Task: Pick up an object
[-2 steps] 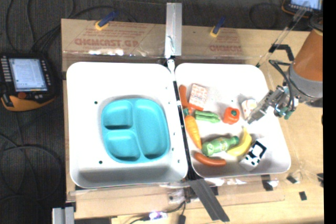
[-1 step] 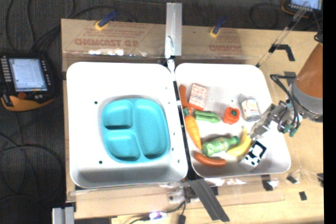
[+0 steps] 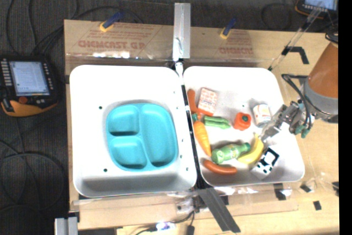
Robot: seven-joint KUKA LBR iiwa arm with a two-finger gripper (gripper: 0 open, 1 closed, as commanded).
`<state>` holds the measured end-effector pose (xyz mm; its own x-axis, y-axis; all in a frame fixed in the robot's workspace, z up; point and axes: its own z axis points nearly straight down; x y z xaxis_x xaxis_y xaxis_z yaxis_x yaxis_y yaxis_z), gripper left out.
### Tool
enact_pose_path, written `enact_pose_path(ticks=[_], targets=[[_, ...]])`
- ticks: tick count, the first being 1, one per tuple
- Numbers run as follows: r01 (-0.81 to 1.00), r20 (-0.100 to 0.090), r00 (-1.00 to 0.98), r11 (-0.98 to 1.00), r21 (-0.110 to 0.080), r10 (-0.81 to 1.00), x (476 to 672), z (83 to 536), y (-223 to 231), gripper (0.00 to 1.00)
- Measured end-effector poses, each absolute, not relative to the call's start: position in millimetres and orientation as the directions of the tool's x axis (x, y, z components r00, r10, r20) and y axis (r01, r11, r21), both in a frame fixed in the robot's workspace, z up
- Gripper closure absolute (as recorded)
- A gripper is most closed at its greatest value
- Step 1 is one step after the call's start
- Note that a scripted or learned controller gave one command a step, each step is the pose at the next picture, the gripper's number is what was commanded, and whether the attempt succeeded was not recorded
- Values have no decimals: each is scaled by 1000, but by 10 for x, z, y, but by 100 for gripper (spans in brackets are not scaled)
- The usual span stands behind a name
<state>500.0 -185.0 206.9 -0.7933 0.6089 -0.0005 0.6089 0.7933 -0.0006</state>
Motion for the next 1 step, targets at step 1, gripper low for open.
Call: enact_pose_path(ticks=[1], targets=[[805,3,-593,593,-1,805,4835,2006,-964,100]])
